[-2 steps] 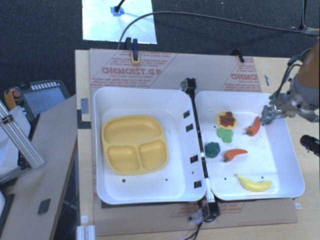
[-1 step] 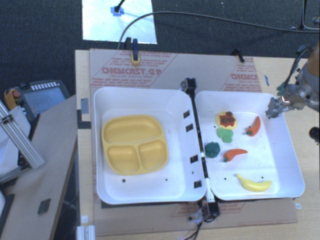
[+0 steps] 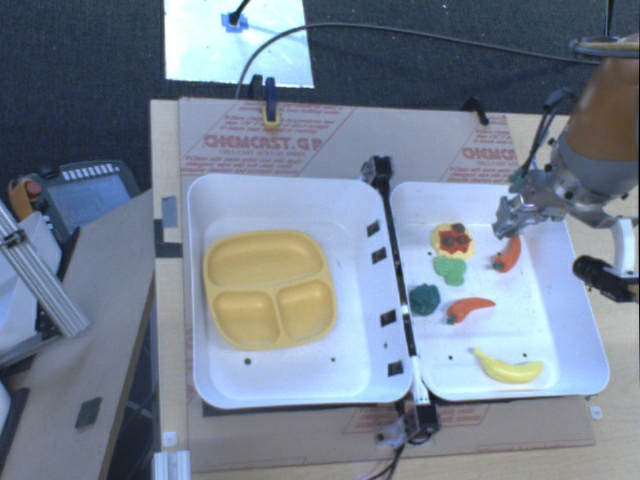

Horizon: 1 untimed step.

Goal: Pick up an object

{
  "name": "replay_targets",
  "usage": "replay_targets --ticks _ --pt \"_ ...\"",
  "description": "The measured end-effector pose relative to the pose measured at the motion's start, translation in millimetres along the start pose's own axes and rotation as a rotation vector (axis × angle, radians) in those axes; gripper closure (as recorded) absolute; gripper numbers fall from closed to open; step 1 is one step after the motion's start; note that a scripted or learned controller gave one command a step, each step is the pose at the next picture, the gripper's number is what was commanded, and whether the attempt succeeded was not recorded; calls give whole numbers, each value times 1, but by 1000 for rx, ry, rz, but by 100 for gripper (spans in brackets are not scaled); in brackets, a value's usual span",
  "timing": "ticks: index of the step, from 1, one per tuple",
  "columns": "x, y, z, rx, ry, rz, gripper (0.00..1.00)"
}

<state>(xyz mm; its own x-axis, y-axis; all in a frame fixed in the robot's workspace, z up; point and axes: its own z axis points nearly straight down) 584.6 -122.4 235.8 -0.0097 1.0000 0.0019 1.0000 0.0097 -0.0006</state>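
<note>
Metal-grey hand point(image 3: 512, 218) hangs low over the right bin point(image 3: 570, 368), upper area, directly above and beside an orange-red carrot point(image 3: 507, 255) lying tilted on the bin floor. Whether the hand is apart or together: cannot tell, too small and blurred. Nothing is visibly gripped.

Nearest neighbours: yellow pizza slice with red dots point(image 3: 453, 239) to the camera's left of the carrot, light green piece point(image 3: 451, 268) just below it, dark green broccoli point(image 3: 425, 299), a second orange carrot point(image 3: 469, 309) mid-bin, yellow banana point(image 3: 509, 368) near the front edge. All look like smooth moulded plastic toys, small, rounded. Left bin point(image 3: 220, 193) carries a yellow three-compartment tray point(image 3: 268, 288), glossy plastic. Both bins sit on a cardboard sheet point(image 3: 330, 133) on the tabletop.

Risks, as judgement: the carrot is tapered and slick, so it could squirt out or roll if pinched off-centre. The hand sits near the bin's upper wall; a slanted descent could clip the rim. The pizza slice is close enough to get nudged.
</note>
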Motion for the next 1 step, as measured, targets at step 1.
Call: replay_targets --ticks 1 --pt "55 4 11 1 0 0 100"
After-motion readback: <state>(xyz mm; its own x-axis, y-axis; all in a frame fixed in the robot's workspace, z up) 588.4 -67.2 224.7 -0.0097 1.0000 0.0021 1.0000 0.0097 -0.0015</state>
